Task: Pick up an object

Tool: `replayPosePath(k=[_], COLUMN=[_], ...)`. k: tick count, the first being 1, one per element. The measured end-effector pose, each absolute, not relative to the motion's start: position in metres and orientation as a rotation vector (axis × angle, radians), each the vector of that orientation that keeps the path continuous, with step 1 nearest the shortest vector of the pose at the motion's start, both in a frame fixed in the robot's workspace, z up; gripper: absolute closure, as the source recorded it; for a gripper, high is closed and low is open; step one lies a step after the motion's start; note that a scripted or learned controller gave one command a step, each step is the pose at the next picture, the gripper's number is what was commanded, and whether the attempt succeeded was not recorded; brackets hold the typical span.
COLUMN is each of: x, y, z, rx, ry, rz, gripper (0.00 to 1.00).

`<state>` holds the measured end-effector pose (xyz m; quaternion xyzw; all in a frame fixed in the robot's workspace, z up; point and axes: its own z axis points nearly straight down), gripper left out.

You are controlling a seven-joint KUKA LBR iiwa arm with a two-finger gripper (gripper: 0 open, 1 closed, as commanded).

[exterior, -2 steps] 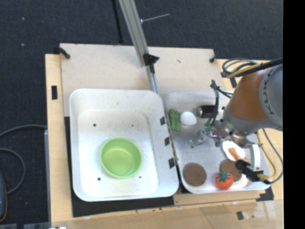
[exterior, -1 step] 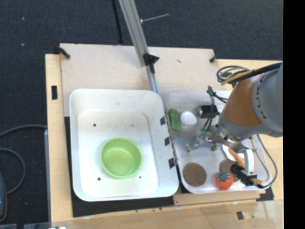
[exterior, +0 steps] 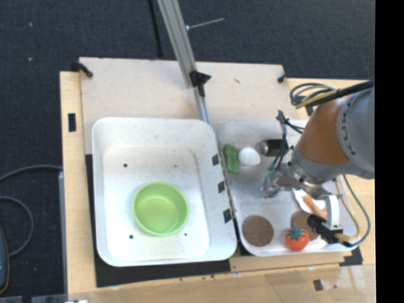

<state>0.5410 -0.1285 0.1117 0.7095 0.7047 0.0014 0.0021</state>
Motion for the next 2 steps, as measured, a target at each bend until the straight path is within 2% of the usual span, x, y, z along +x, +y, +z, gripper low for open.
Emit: replayPosePath(k=[1,2], x=[0.539,0.535], y=[-0.125,-0.128], z=[0.173,0.216], rx=[2.213,2.216], ry=[2.22,2.223], rz=[0.006,0.001], gripper=[1.0,1.0])
